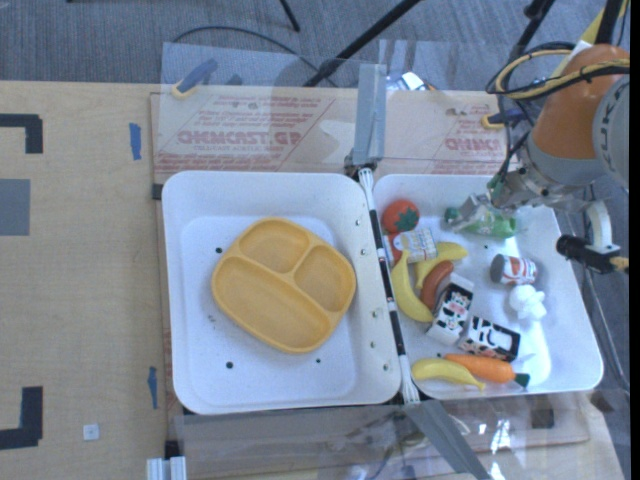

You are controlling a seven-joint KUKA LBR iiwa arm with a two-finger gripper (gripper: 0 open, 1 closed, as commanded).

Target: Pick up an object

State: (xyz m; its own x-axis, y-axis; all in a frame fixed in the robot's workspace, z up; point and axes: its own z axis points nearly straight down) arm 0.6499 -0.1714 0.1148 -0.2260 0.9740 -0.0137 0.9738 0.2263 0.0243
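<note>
Green and glossy, the bottle (484,220) lay at the far edge of the right bin (575,363), touching the gripper (497,196), whose finger spread I could not tell, so a good grab would need a square descent with the jaws straddling its narrow body.

Plywood bench on grey carpet

Grey carpet (120,18) lies beyond the light wooden bench (70,268), crossed by black tripod legs (280,3); blue tape strips (135,140) and black corner marks (28,133) dot the bench top
</note>
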